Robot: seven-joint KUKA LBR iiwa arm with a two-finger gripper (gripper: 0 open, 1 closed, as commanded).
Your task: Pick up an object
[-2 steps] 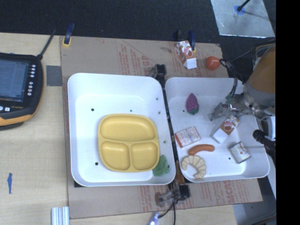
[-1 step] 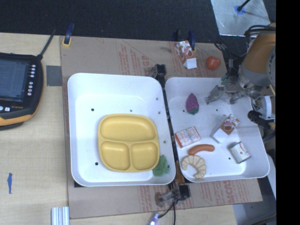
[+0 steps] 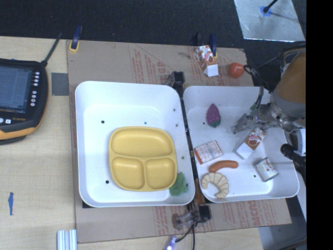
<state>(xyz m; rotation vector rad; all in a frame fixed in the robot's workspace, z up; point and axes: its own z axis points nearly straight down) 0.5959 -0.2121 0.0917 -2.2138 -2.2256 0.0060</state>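
Gripper (image 3: 253,125) low in right bin (image 3: 229,95), finger state unclear, small carton (image 3: 251,142) just beneath it

Robotics lab or test cell — not a home or kitchen. Pale wood-grain worktop (image 3: 31,181) carries a sheet of brown cardboard (image 3: 130,61) with two shallow white bins (image 3: 83,139) set side by side on it. A handheld control pendant (image 3: 18,98) with screen and orange casing sits at the worktop's left edge, its cable running toward the back edge. Toy food in the right bin — a plastic croissant (image 3: 216,184), a sausage (image 3: 223,165) — not real groceries. Clamps (image 3: 74,39) grip the cardboard's back edge. Dark carpet (image 3: 130,9) beyond the back edge, with a blue tape mark (image 3: 267,11) on a grey floor panel (image 3: 268,14).
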